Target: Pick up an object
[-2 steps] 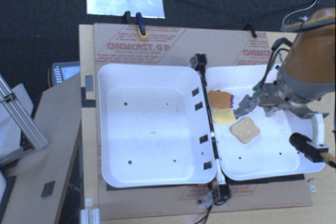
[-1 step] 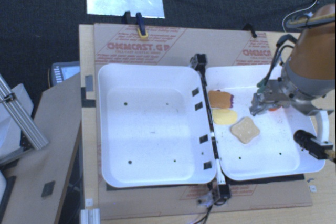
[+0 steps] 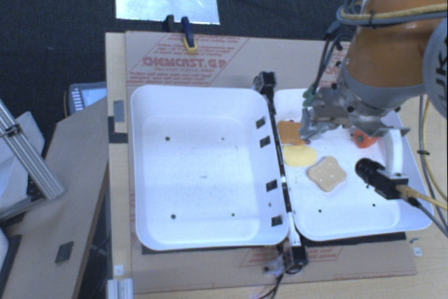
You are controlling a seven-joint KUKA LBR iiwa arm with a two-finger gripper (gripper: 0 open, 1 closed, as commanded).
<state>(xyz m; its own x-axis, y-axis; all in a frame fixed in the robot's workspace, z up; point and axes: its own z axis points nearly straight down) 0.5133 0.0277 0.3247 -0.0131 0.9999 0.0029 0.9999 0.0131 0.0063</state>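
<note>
Two white bins: your gripper [image 3: 309, 128] hangs low in the right bin [image 3: 350, 220] beside an orange piece [image 3: 290, 131]; finger spacing cannot be told.

bench [image 3: 119, 220] with two white bins [image 3: 203, 164]

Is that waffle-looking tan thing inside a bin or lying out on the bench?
Inside. The tan waffle piece lies flat on the floor of the right bin, beside a yellow piece, within the white rim.
</note>
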